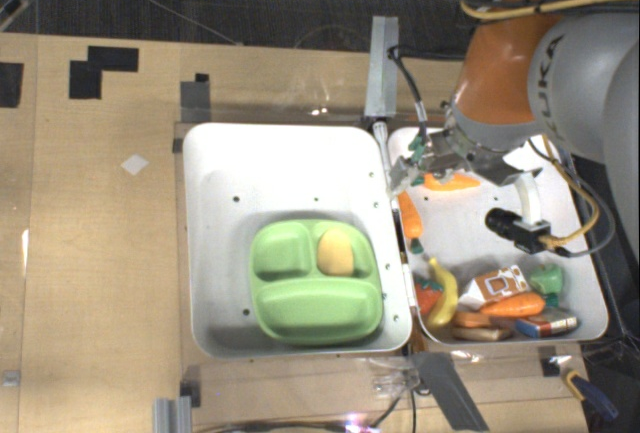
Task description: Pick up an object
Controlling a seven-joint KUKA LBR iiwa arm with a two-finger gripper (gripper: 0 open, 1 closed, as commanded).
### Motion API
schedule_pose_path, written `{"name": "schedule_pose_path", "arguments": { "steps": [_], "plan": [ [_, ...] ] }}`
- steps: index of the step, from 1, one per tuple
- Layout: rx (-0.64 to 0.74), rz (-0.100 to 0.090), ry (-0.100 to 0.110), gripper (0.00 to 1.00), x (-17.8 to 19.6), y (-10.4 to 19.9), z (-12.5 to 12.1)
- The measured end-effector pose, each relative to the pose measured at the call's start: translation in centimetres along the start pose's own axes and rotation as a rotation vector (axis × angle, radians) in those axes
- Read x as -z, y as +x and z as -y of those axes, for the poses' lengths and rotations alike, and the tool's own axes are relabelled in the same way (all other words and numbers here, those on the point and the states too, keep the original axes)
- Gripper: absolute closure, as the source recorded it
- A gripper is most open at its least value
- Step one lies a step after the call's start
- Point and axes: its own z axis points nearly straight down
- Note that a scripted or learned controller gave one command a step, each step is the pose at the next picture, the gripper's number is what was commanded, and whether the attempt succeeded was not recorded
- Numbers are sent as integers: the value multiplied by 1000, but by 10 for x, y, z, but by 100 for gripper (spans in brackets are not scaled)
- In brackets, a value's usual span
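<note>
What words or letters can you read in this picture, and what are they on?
"KUKA", only partly visible, in dark letters running down the grey robot arm.
The small box in the right bin has a printed label, too small and blurred to read.
The black shapes on the bench are plain blocks, not letters.

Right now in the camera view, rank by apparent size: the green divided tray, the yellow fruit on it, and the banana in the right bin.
1. Green divided tray, clearly largest.
2. Yellow fruit and banana: too close to rank; the banana is longer but thinner, and partly hidden among other items.
</note>
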Motion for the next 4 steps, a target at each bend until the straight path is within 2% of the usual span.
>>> {"name": "schedule_pose_path", "arguments": {
  "steps": [1,2,3,4],
  "plan": [
    [-10,-7,-27,0,-19,-19,-1],
    [-12,-10,-37,0,-24,-28,0],
    [-35,0,0,0,0,-6,49],
    [53,1,-2,0,0,-6,38]
  ]
}}
